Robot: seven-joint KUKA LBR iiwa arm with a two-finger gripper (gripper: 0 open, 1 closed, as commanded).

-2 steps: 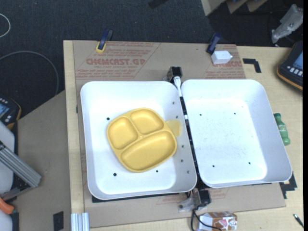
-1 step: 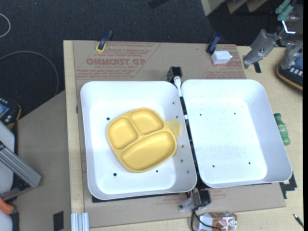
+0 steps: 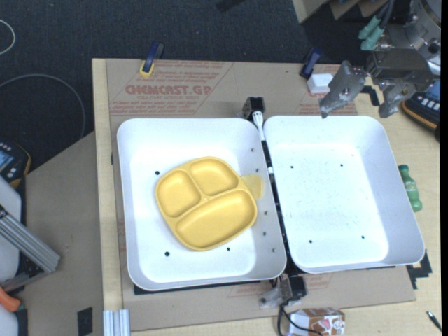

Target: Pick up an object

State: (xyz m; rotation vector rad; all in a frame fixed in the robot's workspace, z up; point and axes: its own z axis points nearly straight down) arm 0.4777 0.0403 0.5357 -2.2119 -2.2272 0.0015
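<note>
Yellow divided plate [image 3: 205,203] lies in the left bin [image 3: 133,187]; gripper [image 3: 364,93] spread wide, holding nothing.

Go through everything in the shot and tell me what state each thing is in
Yellow divided plate: lying flat, right side up, in the left bin.
Right bin: sitting level beside the left one.
Gripper: raised above the right bin's far edge, fingers spread, nothing between them.
</note>
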